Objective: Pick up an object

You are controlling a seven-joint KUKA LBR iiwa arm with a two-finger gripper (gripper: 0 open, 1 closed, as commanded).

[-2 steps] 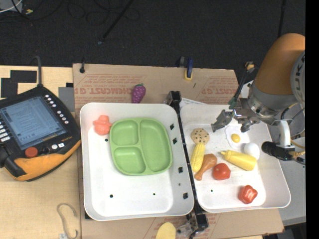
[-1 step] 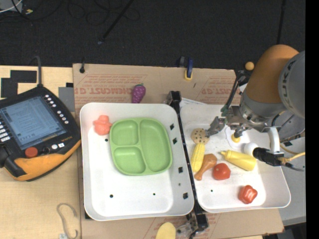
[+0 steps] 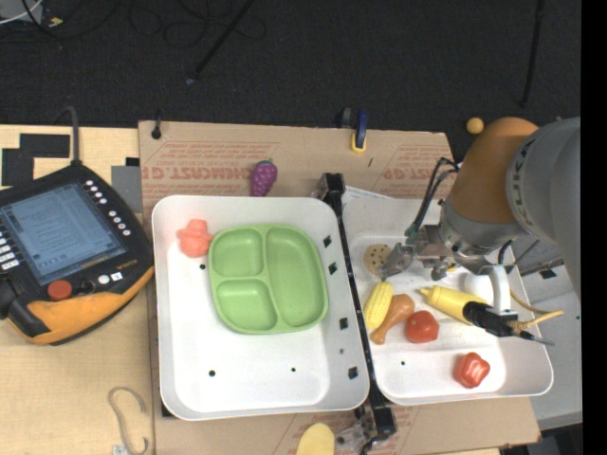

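The task names no single object, so the candidates are the toy foods lying in the right bin (image 3: 531, 379). A yellow corn cob (image 3: 377, 304) lies near the bin's centre-left, and touching it at its 4 o'clock is a tan chicken drumstick (image 3: 394, 315). Just beside the drumstick, at its 3 o'clock, sits a red tomato (image 3: 422, 326). A yellow mustard bottle (image 3: 469, 306) with a black tip lies at a slant from the tomato's 1 o'clock towards its 3 o'clock. A red pepper (image 3: 471, 370) rests apart from these, at the tomato's 4 o'clock, near the bin's front edge. A small round speckled cookie (image 3: 377, 256) lies at the corn's 12 o'clock.

The gripper (image 3: 406, 254) hangs over the right bin's back part, just beside the cookie at its 3 o'clock; whether its jaws are apart or together I cannot tell, and nothing shows between them. The arm (image 3: 503, 183) rises from it towards 2 o'clock.

The left bin (image 3: 247, 387) holds a green divided plate (image 3: 267, 279) at its centre, with a pink toy (image 3: 193, 238) at the plate's 10 o'clock. On the cardboard behind, a purple grape bunch (image 3: 263, 176) lies at the plate's 12 o'clock. A teach pendant (image 3: 66, 245) rests at the left bin's 9 o'clock.
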